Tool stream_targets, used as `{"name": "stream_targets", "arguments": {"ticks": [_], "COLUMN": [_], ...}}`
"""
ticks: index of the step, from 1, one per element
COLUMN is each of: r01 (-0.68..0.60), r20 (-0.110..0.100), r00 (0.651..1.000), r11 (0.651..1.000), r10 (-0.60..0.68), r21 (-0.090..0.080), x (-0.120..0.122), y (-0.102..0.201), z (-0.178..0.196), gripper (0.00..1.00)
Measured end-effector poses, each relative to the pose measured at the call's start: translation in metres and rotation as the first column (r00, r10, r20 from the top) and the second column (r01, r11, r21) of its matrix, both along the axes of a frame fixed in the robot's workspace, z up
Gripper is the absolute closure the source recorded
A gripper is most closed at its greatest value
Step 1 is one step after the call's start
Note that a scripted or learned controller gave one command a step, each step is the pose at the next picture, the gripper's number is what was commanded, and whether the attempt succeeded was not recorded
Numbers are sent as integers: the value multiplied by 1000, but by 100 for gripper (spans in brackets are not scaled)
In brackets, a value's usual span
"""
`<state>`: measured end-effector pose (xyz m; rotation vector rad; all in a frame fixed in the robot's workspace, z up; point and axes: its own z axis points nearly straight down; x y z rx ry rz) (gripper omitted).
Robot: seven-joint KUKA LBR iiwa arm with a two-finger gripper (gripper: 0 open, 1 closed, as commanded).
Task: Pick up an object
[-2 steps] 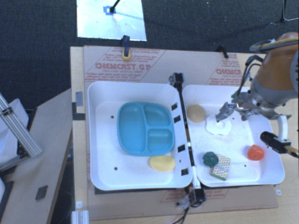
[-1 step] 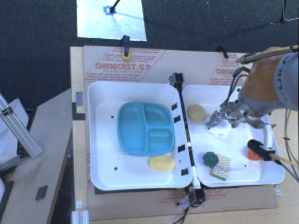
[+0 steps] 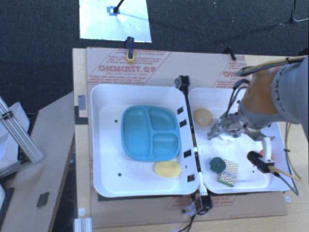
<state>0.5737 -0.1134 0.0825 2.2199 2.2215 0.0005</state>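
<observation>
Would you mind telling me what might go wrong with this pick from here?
The gripper hangs over bare floor of the right bin, beside the tan ball, so closing here may catch nothing. The ball could roll away if nudged. The green object touches the patterned block, so one might drag the other.

Right bin (image 3: 212, 182): tan ball (image 3: 203, 117) near its left wall; green lump (image 3: 217, 164) touching patterned block (image 3: 228, 173) near front edge.

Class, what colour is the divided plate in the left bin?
Light blue plate, seen best in the camera view.
</observation>
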Motion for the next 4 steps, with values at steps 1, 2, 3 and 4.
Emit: {"name": "stream_targets", "arguments": {"ticks": [1,2,3,4], "r01": [1,0,-4,-4], "r20": [10,5,7,3], "r00": [1000,1000,1000,1000], "r11": [1000,1000,1000,1000], "r10": [-1,0,4,4], "r21": [-3,-1,-1,0], "x": [3,2,0,1], "y": [-1,-4,0,0], "z": [16,60,124,138], "gripper": [100,100,100,100]}}
